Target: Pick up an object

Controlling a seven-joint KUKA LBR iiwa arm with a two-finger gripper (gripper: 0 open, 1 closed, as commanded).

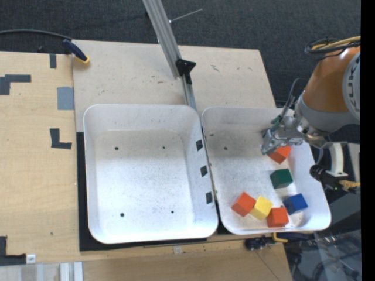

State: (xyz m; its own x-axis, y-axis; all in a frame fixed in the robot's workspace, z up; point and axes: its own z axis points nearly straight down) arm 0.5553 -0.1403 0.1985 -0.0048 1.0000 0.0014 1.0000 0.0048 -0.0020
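My gripper [274,143] hangs low over the right bin [234,133], near its upper right part. An orange block [281,154] lies directly under and touching the gripper's tip, partly covered by it. Just below sits a green block [281,177]. Further toward the bin's front edge lie a blue block [296,203], a second orange block [244,204], a yellow block [262,207] and a third orange block [278,216], all close together.
The left bin [140,168] stands beside the right one, sharing a raised divider wall [202,163]. A slanted metal rail [164,28] crosses the bench behind the bins. The arm's orange band [328,81] is at the right.
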